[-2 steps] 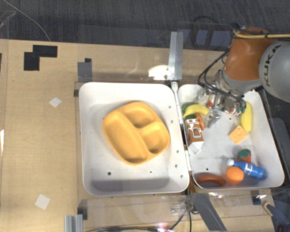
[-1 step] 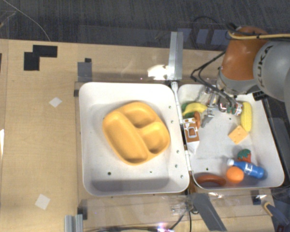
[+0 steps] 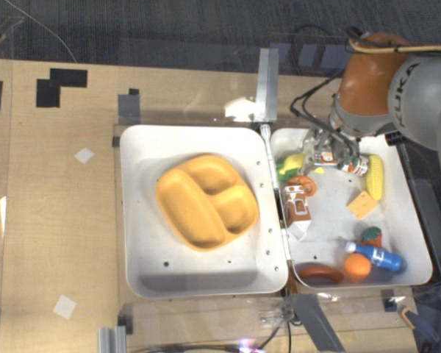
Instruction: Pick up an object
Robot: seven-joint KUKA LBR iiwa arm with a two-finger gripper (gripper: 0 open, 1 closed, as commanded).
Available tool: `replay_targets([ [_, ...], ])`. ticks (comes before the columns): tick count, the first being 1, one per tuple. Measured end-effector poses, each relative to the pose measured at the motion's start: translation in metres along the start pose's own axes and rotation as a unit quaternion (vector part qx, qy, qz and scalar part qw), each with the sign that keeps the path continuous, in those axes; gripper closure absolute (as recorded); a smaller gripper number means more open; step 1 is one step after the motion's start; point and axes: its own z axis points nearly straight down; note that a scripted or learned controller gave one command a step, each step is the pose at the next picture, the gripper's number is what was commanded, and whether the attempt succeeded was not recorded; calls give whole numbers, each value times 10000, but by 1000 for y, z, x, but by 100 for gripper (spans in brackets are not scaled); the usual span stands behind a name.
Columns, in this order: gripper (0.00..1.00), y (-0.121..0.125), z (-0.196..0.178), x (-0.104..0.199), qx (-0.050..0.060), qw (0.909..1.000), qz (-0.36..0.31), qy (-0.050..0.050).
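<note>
While you scan from the left, you meet the left white plastic bin (image 3: pixel 143 271), which holds a yellow three-compartment tray (image 3: pixel 206 198) lying tilted near its middle. Across the divider, the right white bin (image 3: pixel 331 219) carries a green and yellow toy (image 3: pixel 290 165), an orange ring (image 3: pixel 303 185), a brown and white carton (image 3: pixel 297 203), a yellow cheese wedge (image 3: pixel 362 204), a yellow corn cob (image 3: pixel 375 177), an orange ball (image 3: pixel 358 266), a blue and white bottle (image 3: pixel 383 258) and a dark reddish piece (image 3: pixel 322 274) partly hidden by the near wall. You see the gripper (image 3: pixel 331 151) low over the bin's far end, beside a small red-labelled can (image 3: pixel 350 165); whether it is parted or grasping anything cannot be told.
</note>
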Motion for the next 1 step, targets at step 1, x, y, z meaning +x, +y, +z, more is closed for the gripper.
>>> replay_targets([
  [1,100,56,-90,26,-47,9992,392,7],
])
